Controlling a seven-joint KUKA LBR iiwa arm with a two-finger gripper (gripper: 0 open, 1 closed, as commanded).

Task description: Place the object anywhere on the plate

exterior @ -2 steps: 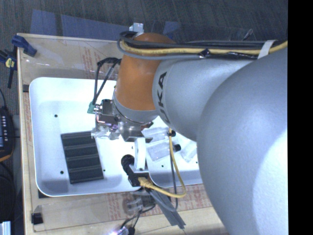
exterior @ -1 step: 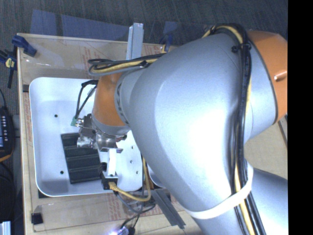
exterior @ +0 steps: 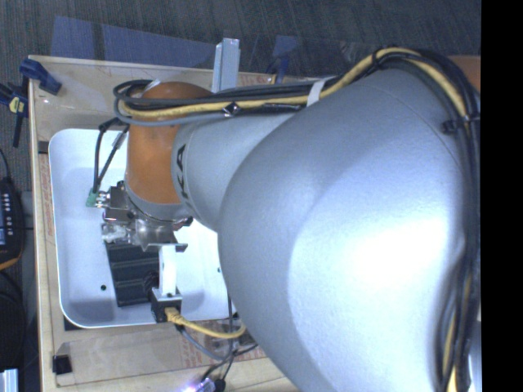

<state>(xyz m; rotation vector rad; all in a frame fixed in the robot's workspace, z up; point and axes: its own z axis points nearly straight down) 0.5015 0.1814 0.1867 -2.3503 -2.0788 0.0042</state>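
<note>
My grey arm [exterior: 343,219] with its orange band [exterior: 155,158] reaches in from the right and covers most of the view. Its wrist hangs over the left white bin [exterior: 69,219]. The black gripper [exterior: 139,284] points down toward the bin's near wall, low over the white floor. A white piece [exterior: 169,269] runs along the gripper's right side. The arm hides the right part of this bin and what lies beyond it.
A yellow cable [exterior: 204,330] loops off the gripper over the bin's near rim, and another [exterior: 245,103] runs along the top of the arm. The wooden bench [exterior: 106,358] frames the bin. A blue clamp [exterior: 37,76] sits at the far left corner.
</note>
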